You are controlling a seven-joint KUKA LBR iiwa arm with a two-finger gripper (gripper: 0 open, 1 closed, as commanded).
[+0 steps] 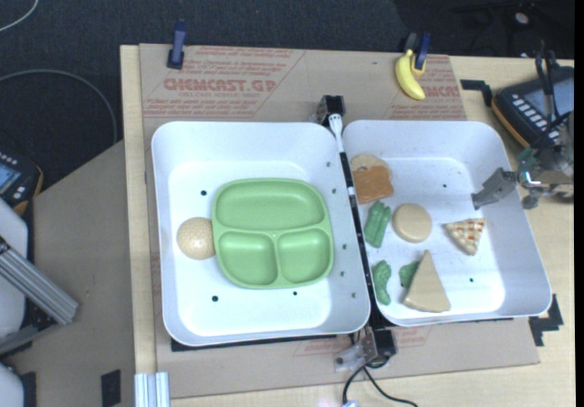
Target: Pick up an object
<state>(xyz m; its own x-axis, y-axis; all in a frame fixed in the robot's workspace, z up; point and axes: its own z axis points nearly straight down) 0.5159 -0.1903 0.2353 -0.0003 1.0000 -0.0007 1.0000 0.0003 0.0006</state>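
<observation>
White plastic bins, two side by side. All the loose pick candidates bar one sit in the right bin [511,241]: toast slice [372,182], round beige bun [411,223], pizza slice [465,234], cheese wedge [427,285], and two green pieces [377,224] and [381,279] hard against the centre divider.

The gripper [497,186] hangs at the right bin's right rim, near the upper corner. It's small and grey against clutter, so I cannot tell how far the fingers are spread; nothing visible between them, so treat it as carrying nothing.

My read: you're at the approach step, nothing picked yet.

- Nearest target is the pizza slice, just below-left of the gripper, with bare floor all around it. Best bet.
- The bun is next, also free-standing (but rounded, likely to squirt out of a two-finger pinch unless centred).
- Skip both green pieces: too close to the divider wall for a finger to get down on that side.
- Cheese wedge touches the lower green piece and sits near the front wall. Tight.

Left bin [173,168] holds a green divided tray [272,232] with a tan ball [195,237] touching its left edge, a long reach across.

Come straight down, well clear of the sloped right rim.
</observation>
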